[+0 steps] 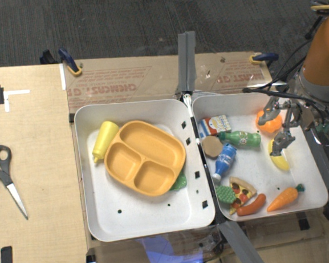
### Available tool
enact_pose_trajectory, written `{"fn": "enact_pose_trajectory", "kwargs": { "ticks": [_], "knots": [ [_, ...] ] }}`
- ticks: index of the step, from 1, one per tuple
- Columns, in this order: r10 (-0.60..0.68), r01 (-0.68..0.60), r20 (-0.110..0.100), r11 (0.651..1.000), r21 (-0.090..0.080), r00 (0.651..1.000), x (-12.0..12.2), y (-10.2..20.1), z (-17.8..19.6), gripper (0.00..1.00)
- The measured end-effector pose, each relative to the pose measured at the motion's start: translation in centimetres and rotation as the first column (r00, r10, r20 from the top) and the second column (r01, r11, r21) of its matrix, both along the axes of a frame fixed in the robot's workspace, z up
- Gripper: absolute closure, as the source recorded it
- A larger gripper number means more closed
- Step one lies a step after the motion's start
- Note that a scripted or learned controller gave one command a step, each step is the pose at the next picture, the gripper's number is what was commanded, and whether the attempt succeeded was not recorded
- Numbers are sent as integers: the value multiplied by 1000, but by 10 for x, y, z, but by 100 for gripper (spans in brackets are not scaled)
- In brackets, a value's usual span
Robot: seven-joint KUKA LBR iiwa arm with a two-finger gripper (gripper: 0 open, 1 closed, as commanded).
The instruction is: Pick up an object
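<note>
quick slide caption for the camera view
Gripper open above a yellow toy in the right bin; orange tray in the left.

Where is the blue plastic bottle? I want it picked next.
The blue plastic bottle lies in the right white bin, near its left wall, just below the green bottle and beside the brown round disc.

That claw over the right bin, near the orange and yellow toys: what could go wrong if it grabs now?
1. The claw hangs between an orange toy and a yellow toy, so it might nudge both and lift neither.
2. Both lie close to the right bin wall; a finger could strike the rim.
3. The toys look rounded, so either may squirt out sideways.
</note>
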State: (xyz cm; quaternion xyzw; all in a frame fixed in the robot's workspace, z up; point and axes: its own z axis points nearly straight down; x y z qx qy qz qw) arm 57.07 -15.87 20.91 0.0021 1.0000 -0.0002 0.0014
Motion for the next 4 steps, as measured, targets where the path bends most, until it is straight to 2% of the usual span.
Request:
{"fn": "enact_pose_trajectory", "kwargs": {
  "ticks": [1, 2, 3, 4],
  "knots": [
    [-30, 30, 4, 1000, -1, 1000, 57, -26, -115, 0],
    [-27, 27, 10, 1000, -2, 1000, 59, -25, -104, 100],
    [-211, 211, 2, 977, 1, 977, 49, 48, 44, 100],
    [-317, 317, -2, 949, 0, 949, 5, 22, -105, 100]
  ]
}}
